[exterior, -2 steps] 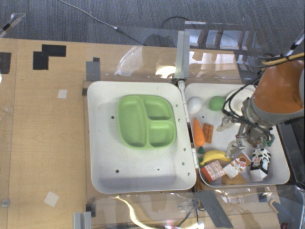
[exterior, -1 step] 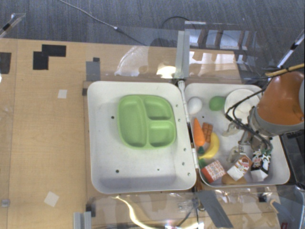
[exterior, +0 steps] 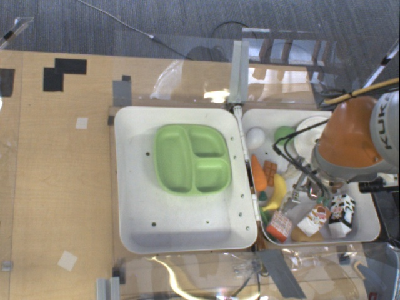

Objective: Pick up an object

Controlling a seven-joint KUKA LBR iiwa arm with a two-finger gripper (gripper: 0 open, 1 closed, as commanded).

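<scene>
My gripper (exterior: 304, 191) hangs low in the right bin (exterior: 374, 229), under the orange band of the arm (exterior: 350, 136). It sits just right of a yellow banana (exterior: 275, 196) and above a red packet (exterior: 280, 225) and a small white carton (exterior: 314, 219). An orange carrot (exterior: 258, 174) and a brown block (exterior: 270, 170) lie to the left of the banana. A black-and-white cow-patterned item (exterior: 342, 210) rests to the gripper's right. A white ball (exterior: 255, 136), a green object (exterior: 285, 134) and a white bowl (exterior: 307, 135) lie at the back, partly hidden by the arm.
The left bin (exterior: 137, 230) holds a green divided plate (exterior: 191, 159). A ridge (exterior: 245, 167) separates the two bins. Black cables loop from the wrist over the bowl. The wooden bench extends to the left.
</scene>
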